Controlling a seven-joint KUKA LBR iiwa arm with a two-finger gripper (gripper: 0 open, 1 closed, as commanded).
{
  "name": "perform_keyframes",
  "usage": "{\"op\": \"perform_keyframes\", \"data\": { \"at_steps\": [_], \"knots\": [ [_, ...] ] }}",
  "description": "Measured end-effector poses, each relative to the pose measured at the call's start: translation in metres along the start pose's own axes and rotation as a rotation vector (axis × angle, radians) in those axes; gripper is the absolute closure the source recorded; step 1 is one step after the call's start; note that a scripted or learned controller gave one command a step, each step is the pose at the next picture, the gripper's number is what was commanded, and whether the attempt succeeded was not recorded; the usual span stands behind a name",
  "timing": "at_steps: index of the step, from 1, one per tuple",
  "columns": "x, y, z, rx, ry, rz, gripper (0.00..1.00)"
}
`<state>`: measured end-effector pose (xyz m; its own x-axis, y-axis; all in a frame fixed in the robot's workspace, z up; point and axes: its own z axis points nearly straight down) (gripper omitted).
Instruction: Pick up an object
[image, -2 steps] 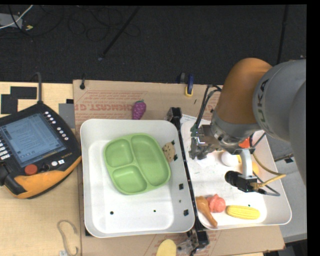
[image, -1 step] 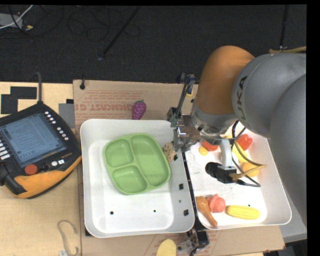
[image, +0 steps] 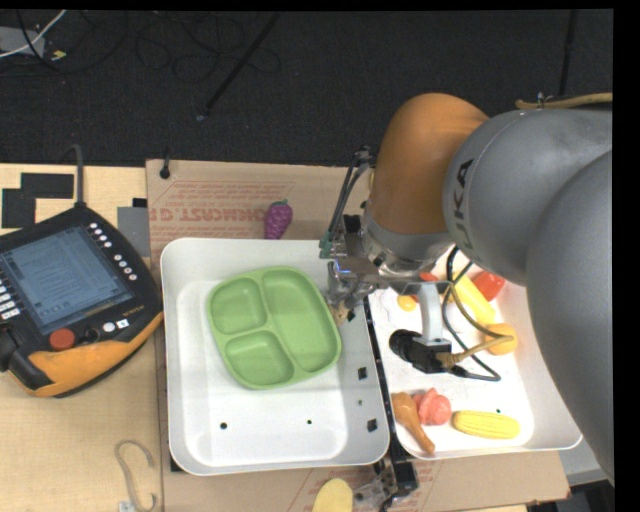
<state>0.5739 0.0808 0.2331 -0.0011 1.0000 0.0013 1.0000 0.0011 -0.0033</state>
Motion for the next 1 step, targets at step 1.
{"op": "perform_keyframes", "data": {
  "at_steps": [1],
  "knots": [
    [0.0029,0.0117,-0.0034,-0.001,-0.001,-0.003,1.00]
  ]
}}
